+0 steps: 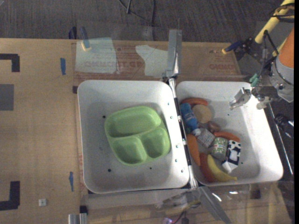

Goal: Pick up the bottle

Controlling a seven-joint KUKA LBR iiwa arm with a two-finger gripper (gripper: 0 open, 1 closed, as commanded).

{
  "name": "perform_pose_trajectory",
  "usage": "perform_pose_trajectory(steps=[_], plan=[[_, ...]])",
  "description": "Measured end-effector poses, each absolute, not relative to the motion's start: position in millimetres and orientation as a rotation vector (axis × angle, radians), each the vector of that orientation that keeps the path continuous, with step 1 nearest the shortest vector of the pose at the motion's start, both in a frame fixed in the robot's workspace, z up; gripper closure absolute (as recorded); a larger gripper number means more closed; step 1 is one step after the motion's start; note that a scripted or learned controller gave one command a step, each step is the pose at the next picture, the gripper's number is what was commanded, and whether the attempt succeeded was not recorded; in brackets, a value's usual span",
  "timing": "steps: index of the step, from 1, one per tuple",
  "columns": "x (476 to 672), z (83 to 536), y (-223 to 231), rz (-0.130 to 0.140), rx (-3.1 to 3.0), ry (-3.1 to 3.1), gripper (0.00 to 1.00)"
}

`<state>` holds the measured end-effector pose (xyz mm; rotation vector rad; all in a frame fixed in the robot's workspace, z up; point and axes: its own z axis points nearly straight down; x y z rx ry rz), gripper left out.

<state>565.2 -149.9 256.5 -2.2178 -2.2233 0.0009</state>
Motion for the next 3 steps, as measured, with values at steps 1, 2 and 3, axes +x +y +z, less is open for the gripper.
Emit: perform_pose_trajectory(steps=[1, 2, 3], plan=[[529.6, 96, -109, -0.011, -2.573, -1.811, 0.0], [531.3, 106, -110, -0.021, -2.581, -1.802, 1.0], [520.4, 184, -29, 0.001, -2.527, -1.866, 1.0]])
